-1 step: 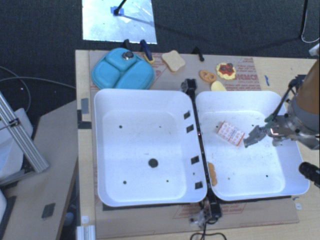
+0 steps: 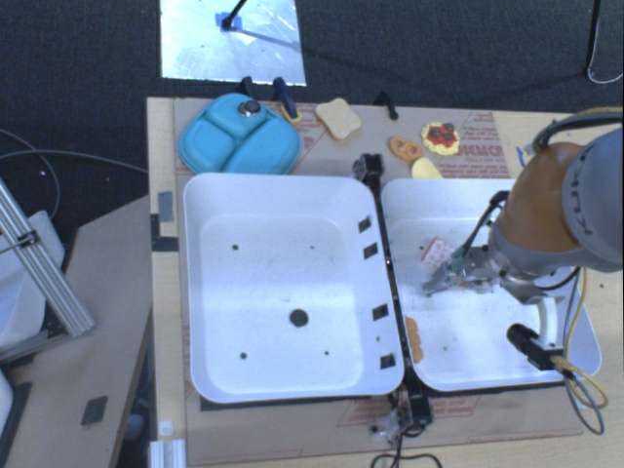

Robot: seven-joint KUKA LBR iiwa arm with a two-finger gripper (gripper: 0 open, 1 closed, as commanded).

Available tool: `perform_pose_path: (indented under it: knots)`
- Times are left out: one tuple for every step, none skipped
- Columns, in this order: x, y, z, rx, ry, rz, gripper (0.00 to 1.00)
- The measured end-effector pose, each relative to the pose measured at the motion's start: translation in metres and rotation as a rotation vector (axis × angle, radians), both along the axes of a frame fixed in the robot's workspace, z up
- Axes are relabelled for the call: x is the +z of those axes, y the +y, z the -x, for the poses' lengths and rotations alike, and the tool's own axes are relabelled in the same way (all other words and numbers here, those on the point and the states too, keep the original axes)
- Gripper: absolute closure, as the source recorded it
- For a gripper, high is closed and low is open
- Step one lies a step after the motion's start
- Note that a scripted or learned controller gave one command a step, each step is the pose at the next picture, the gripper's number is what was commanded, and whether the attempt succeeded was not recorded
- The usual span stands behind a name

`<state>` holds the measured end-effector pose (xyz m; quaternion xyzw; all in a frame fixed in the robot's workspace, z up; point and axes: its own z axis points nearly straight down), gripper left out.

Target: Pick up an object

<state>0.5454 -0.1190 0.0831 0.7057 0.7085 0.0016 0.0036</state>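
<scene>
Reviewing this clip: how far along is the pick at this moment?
Done: the grey arm has its tool low inside the right-hand shallow white bin, close to a small pink-and-white flat object. In hand: nothing visibly; whether the tool grips anything cannot be told. Left: closing on an item and lifting it. A small tan oblong piece lies by the bin's left wall.

Dark blue-grey carpet floor surrounds the light wooden bench, with a shiny silver rectangular sheet lying beyond it and a slanted aluminium frame bar at left.
</scene>
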Motion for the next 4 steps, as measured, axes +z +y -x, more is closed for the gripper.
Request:
perform_pose_path:
  knots:
    - [0.004,-0.013,-0.065,0.002,-0.001,-0.001,0.00]
    - [0.003,-0.043,-0.112,0.002,-0.002,0.000,0.00]
    - [0.005,-0.034,-0.050,-0.002,-0.003,0.000,0.00]
    - [0.004,0.036,0.002,0.003,-0.004,0.000,0.00]
